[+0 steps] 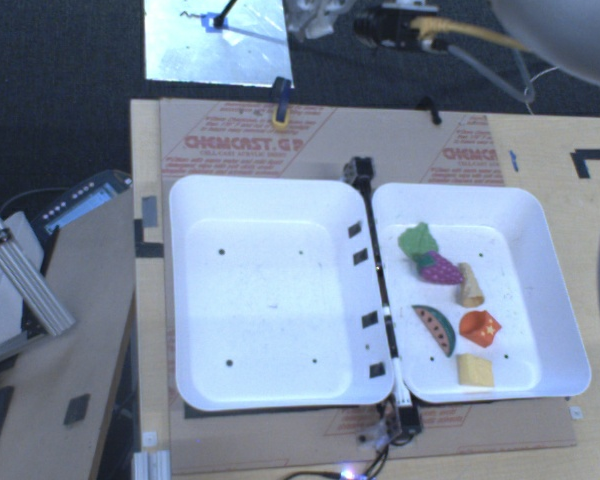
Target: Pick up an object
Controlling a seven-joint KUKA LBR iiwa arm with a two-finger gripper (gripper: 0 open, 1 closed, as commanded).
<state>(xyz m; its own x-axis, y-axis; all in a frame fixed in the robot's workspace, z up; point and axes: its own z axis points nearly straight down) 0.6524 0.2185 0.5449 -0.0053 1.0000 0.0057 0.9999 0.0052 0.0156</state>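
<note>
The right bin [555, 298] holds several small toy foods. A purple grape bunch with a green leaf [430, 256] lies near its middle, and a tan cone [470, 285] sits just to its right. Below them are a watermelon slice [434, 329], an orange-red piece [480, 327] and a pale yellow block [475, 370]. My gripper [322, 6] hangs at the top of the view, beyond the bench's far edge and well away from both bins. The grey arm [560, 18] is a blur in the top right corner.
The left bin [195, 268] lies beside the right one, joined by a black clipped seam [375, 288]. A shiny metal plate [215, 28] lies on the dark floor at the top left. A yellow clamp [280, 118] sits on the bench's far edge.
</note>
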